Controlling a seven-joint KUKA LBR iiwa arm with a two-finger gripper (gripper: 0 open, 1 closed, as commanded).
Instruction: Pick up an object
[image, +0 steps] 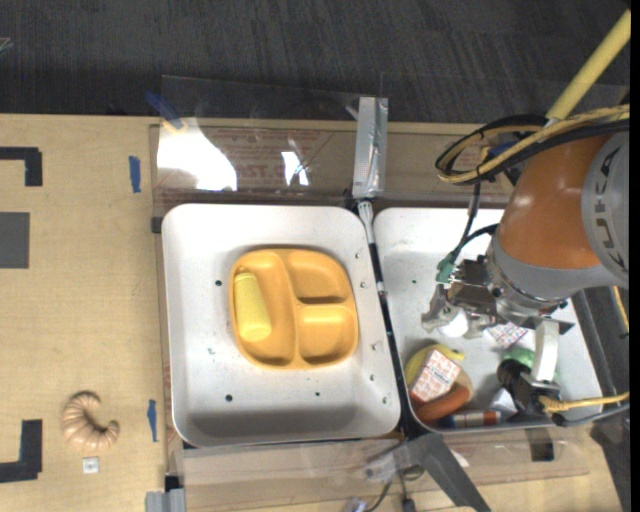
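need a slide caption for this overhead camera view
KUKA arm's pincer lowered over cluttered right bin; yellow divided tray sits in left bin.

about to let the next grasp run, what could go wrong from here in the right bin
1. The objects crowd the near corner of the right bin: the red-and-white packet lies on an orange item, so a grasp may catch two things or slip.
2. The gripper hovers beside that cluster, not over it, and may close on nothing.
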